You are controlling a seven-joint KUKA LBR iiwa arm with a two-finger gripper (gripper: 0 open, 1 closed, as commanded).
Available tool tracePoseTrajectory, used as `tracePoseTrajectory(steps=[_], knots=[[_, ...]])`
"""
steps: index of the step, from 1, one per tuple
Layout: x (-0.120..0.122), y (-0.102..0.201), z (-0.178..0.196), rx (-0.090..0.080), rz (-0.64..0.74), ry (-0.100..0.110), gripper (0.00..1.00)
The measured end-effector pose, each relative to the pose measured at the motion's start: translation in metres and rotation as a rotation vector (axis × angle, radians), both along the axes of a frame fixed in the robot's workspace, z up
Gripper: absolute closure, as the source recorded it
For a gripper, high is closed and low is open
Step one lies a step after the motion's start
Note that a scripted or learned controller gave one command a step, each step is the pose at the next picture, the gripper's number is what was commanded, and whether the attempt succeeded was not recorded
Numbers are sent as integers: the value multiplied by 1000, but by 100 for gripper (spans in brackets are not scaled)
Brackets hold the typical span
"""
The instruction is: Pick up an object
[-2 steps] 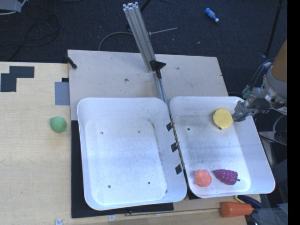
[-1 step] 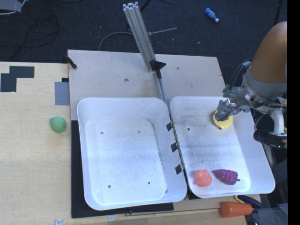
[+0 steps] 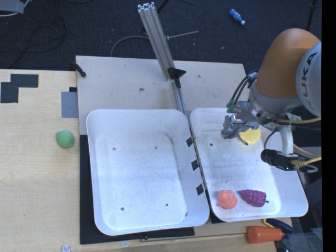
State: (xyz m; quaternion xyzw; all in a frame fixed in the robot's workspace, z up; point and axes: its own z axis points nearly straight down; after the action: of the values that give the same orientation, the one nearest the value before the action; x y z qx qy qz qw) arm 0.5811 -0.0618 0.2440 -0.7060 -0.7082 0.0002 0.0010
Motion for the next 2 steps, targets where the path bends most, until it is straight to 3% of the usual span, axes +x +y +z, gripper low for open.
tracePoseTrajectory(steps=[2], knots=[[0,94,-21,0,0,0,100]])
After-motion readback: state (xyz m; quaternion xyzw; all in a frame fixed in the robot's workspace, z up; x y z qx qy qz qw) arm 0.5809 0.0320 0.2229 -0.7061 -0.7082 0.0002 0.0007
